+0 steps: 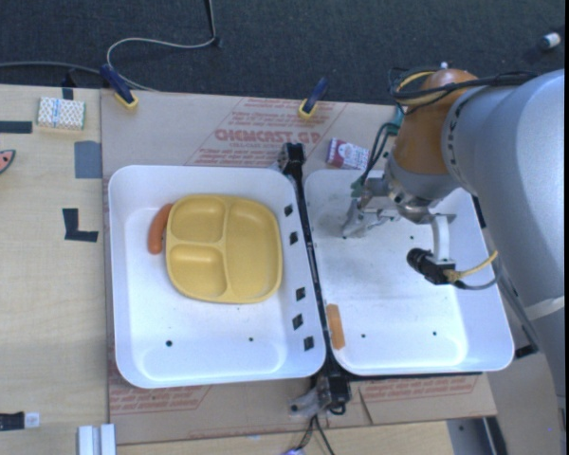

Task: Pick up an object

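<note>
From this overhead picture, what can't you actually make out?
- Claw: small and blurred, so open or shut is unclear.
- Orange stick in the left bin: partly tucked under the yellow plate.
- Small packet behind the right bin: label too small to read.

Two shallow bins (142, 349) were plain white with small black specks. Divided compartment plate (224, 247) was yellow. Small sausage-shaped piece (156, 229) beside plate was orange-red; carrot-like stick (335, 324) was orange. Arm (512, 159) was grey, band above wrist orange. Cardboard sheet (256, 131) was tan with red lettering.
</note>
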Motion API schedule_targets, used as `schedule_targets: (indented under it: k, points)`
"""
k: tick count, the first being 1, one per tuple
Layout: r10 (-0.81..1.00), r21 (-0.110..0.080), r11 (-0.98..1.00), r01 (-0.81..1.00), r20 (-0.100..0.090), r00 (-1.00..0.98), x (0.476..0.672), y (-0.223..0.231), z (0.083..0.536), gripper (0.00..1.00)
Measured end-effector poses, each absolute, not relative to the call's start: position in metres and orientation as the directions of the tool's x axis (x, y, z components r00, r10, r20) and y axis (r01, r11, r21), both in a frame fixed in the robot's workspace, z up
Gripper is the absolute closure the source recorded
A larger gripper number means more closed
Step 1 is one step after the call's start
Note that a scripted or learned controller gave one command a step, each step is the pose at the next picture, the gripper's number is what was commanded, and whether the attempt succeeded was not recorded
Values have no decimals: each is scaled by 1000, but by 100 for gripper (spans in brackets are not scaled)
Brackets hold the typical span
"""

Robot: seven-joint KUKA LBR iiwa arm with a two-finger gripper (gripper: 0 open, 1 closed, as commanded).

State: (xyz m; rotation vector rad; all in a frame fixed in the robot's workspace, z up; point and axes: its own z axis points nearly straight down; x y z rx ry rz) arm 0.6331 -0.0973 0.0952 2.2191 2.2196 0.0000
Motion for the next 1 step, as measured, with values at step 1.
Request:
schedule_targets:
  k: [1]
  points:
    - [1000,0,3,1000,1,-3,574,-42,185,100]
